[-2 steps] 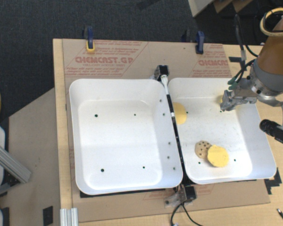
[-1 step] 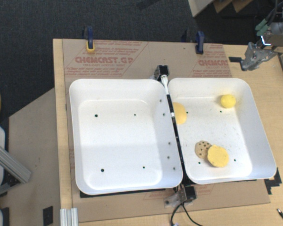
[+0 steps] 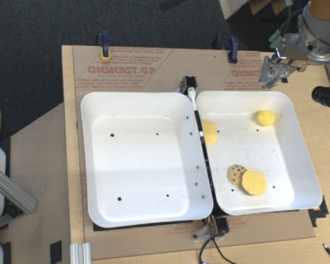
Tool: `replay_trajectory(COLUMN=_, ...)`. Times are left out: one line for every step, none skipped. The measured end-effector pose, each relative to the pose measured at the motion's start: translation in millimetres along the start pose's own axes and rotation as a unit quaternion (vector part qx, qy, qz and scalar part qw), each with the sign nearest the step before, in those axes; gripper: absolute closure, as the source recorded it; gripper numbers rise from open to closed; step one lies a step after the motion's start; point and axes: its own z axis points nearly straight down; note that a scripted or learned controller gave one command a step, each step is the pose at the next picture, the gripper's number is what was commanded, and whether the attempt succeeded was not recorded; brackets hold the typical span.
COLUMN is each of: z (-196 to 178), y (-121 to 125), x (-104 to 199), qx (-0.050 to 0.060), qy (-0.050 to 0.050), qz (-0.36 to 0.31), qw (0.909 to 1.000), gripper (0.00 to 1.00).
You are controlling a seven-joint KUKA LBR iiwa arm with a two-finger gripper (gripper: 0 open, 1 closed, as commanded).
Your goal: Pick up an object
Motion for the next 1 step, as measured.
replay_trajectory(z=11.7, y=-45.6, x=32.5, qx=0.000, qy=0.000, qz=0.000, qw=1.0000, gripper=1.00)
